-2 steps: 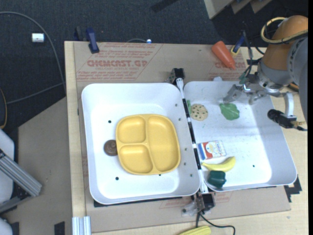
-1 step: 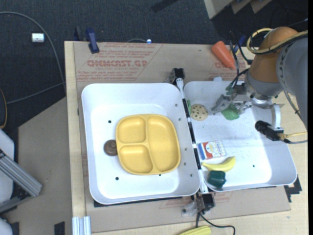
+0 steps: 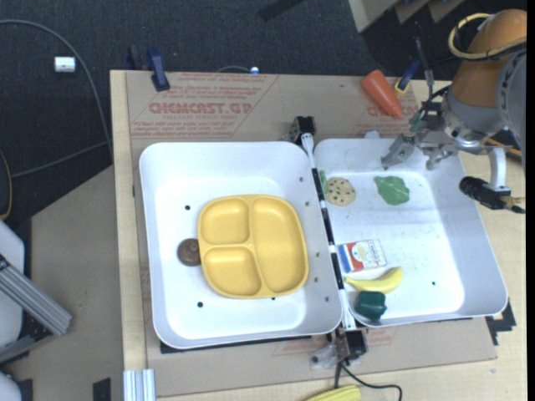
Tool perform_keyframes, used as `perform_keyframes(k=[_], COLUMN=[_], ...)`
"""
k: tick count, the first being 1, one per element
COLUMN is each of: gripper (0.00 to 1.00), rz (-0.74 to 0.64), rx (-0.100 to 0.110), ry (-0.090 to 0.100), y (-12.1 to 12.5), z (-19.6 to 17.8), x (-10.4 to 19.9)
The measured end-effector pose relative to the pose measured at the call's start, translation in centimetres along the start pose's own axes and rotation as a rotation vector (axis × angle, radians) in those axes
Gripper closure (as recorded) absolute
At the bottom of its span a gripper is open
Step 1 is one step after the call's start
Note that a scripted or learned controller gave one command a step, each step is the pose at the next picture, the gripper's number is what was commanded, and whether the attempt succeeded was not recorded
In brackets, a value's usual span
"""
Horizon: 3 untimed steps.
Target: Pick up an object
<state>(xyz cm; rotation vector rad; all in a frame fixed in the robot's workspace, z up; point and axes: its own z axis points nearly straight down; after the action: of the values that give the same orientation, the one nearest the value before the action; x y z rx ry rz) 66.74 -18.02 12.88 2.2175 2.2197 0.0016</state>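
Jaws spread and empty, the gripper (image 3: 415, 148) hangs over the right bin (image 3: 468, 249) beside a green leaf (image 3: 392, 190), which looks thin enough to slip any pinch.

The grey arm with its orange band (image 3: 493, 44) enters from the upper right of the camera view, its rounded wrist housing angled down and to the left. At its tip the metal two-finger end effector (image 3: 415, 150) points downward with both slim fingers (image 3: 395, 154) splayed apart, nothing between them.
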Motion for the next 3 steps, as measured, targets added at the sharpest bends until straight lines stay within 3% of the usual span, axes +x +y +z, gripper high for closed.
perform_keyframes(k=[1, 2, 3], gripper=[0.0, 0.0, 1.0], rz=[0.0, 0.002, 0.001], rx=[0.006, 0.005, 0.002], ry=[0.003, 0.002, 0.001], y=[-1.9, -3.1, -3.0], z=[4.5, 4.4, 3.3], x=[2.0, 1.4, 1.5])
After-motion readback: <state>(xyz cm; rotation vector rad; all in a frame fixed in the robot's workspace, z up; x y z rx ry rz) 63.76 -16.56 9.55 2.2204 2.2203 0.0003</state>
